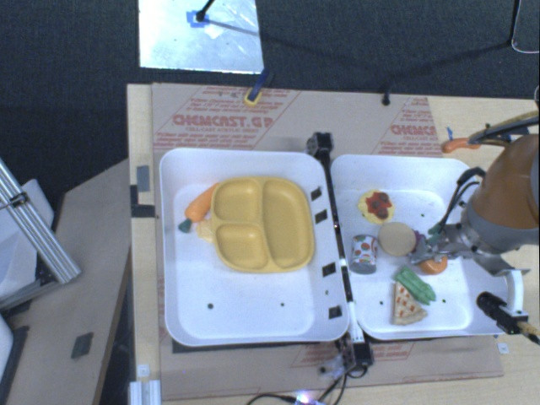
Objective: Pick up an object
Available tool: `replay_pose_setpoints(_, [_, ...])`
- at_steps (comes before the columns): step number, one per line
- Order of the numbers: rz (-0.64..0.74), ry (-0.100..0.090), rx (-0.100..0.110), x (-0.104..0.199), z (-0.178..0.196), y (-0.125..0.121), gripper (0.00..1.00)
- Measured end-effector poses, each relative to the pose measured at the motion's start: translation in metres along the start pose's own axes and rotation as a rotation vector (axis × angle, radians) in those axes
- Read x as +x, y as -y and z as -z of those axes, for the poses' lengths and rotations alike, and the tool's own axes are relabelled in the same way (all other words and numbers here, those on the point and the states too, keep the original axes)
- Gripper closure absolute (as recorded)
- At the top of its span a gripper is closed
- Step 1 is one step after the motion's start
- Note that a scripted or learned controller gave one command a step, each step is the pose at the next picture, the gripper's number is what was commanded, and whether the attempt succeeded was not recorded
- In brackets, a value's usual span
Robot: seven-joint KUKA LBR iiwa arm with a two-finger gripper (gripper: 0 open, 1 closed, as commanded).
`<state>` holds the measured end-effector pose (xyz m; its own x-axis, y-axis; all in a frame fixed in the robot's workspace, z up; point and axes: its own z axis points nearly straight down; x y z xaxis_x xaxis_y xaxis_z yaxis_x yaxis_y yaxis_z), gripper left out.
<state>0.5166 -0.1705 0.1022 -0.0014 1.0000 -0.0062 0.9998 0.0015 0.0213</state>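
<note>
My gripper (429,248) is low in the right bin (439,169), reaching in from the right. It hovers at a small orange object (434,266) and a purple bit (418,245), right beside a tan round disc (396,240). Whether anything is held is hidden by the wrist. Around it lie a small can (364,254), a green vegetable (415,283), a pizza slice (407,305) and a yellow round piece with red topping (377,206).
The left bin (190,310) holds a yellow divided plate (257,224) with a carrot (199,203) at its left edge. A black divider (333,234) runs between the bins. The grey arm body (506,201) covers the right bin's far right side.
</note>
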Motion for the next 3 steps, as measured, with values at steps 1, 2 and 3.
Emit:
replay_pose_setpoints(1, [0.003, -0.005, 0.015, 0.004, 0.047, -0.01, 1.0])
replay_pose_setpoints(2, [0.003, -0.004, 0.015, 0.002, 0.092, -0.017, 1.0])
replay_pose_setpoints(3, [0.003, -0.005, 0.016, 0.002, 0.124, -0.019, 1.0])
